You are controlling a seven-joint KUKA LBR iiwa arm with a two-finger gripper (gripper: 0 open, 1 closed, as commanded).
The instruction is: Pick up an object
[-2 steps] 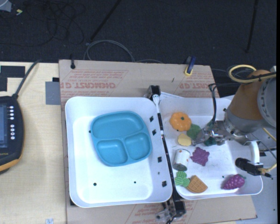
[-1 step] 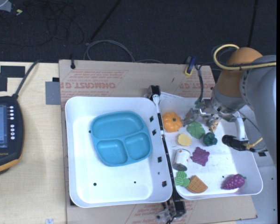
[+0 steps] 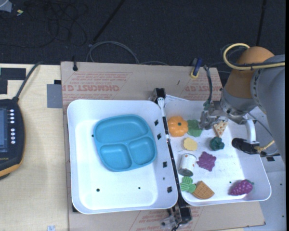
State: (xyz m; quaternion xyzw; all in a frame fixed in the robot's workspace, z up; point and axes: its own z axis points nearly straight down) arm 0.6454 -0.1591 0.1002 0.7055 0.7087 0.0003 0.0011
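Observation:
My gripper [image 3: 211, 120] hangs low over the back of the right bin [image 3: 260, 177], reaching in from the right on the grey arm with its orange band [image 3: 245, 76]. A tan speckled wedge [image 3: 220, 128] lies right against its lower right side; whether it is held cannot be told. Just left of the gripper sit a green block [image 3: 193, 128] and an orange pumpkin [image 3: 177, 125]. Below it lie a dark green piece [image 3: 216, 143], a yellow piece [image 3: 190, 143], a purple piece [image 3: 206, 160] and a silver can [image 3: 186, 163].
A green ridged piece [image 3: 187, 184], an orange waffle-like piece [image 3: 203, 190] and purple grapes [image 3: 241, 187] lie along the right bin's front. The left bin [image 3: 82, 177] holds a blue divided tray [image 3: 125, 142]. A pendant [image 3: 2, 134] lies at far left.

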